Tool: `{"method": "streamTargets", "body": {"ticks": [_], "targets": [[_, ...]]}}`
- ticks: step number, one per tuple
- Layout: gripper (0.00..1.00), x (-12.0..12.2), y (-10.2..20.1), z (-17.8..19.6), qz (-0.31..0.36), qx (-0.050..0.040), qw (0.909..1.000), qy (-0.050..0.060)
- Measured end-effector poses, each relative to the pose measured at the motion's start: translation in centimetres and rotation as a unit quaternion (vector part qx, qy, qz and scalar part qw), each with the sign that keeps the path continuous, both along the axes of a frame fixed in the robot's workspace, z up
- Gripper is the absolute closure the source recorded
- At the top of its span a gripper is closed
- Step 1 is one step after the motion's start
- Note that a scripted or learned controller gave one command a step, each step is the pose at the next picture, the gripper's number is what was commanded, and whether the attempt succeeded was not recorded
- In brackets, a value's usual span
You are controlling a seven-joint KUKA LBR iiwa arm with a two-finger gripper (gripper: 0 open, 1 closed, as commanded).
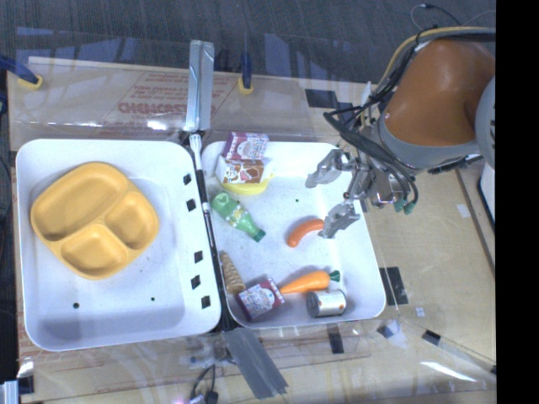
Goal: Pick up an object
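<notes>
Gripper is held spread, unloaded, right of centre; orange sausage just beside it could be knocked aside.

Glossy white plastic bins, matt yellow plastic tray, shiny metal can

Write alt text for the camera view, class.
The arm's open hand hovers over the right bin, beside an orange sausage, holding nothing. A yellow divided plate lies in the left bin.
</notes>
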State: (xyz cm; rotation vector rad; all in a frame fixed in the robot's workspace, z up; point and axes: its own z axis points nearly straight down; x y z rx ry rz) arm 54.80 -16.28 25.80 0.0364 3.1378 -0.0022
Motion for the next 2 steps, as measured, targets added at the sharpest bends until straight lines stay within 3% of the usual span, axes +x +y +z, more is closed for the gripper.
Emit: {"method": "streamTargets", "body": {"ticks": [1, 2], "targets": [[0.00, -1.1, 6.0, -8.3, 0.128, 0.0009, 0.9917, 0.002], [0.00, -6.2, 2.6, -1.3, 0.213, -0.0006, 0.9770, 0.000]]}}
